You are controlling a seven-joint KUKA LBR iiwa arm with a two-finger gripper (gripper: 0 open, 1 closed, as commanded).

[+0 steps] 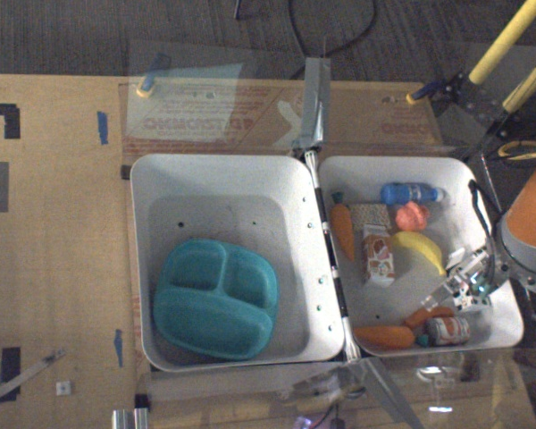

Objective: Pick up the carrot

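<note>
the jaws [467,286] hang low over the right bin [505,329], near its right wall, and whether they are apart or together cannot be told. just below them lie a small can [448,331] and a short orange piece [429,315]. left of the can a carrot [385,336] rests along the bin's front edge. above the jaws and to the left sits a banana [420,250], then a small carton [379,256], a second carrot [342,231] by the bin's left wall, a pinkish lump [412,215] and a blue bottle [409,193]. left of the right bin, the left bin [143,239] holds a teal divided tray [216,298].
</note>
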